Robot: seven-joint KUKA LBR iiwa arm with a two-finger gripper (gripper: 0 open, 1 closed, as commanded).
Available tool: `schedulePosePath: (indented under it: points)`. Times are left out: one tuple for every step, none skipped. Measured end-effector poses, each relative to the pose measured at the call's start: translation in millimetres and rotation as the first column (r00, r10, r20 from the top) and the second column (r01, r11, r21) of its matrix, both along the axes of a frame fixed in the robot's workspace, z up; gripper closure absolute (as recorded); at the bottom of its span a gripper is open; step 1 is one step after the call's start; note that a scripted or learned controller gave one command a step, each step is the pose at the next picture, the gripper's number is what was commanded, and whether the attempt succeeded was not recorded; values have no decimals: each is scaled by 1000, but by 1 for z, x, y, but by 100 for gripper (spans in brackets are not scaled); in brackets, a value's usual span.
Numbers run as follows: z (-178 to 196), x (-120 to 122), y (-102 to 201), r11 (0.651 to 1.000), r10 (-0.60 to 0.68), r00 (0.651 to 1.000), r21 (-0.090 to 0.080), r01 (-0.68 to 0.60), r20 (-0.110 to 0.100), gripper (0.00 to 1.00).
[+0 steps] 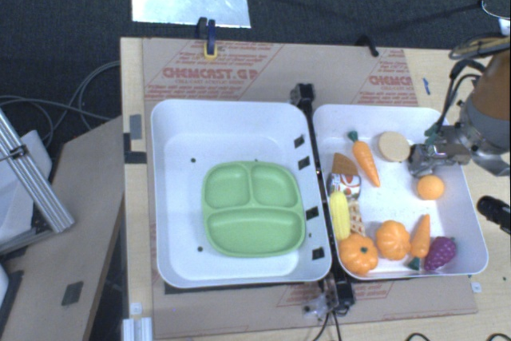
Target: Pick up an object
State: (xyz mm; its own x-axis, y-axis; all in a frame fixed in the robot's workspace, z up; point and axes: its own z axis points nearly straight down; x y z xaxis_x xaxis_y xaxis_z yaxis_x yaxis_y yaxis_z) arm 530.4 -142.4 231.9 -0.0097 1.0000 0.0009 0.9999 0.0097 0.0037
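Arm enters from the right; gripper (424, 158) sits low over the right bin (476, 229), upper right area, just beside a round tan disc (393, 146) and just above an orange ball (430, 188). Cannot tell its state from this angle; nothing visibly held. Right bin contents: carrot (366, 160) left of the disc, brown wedge (344, 164), small red-white packet (347, 186), corn cob (339, 214), two small pumpkins (358, 253) and (392, 239) near the front, second carrot (420, 235), purple grapes (440, 251) in the front right corner. Left bin (177, 132) holds a green three-compartment plate (254, 208), flat. Both bins rest on the bench (263, 68).
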Motion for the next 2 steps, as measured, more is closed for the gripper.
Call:
schedulePosePath:
  points:
    - [9,28,46,1000,1,1000,1,-1,1,100]
    - [14,63,94,1000,1,1000,1,-1,1,100]
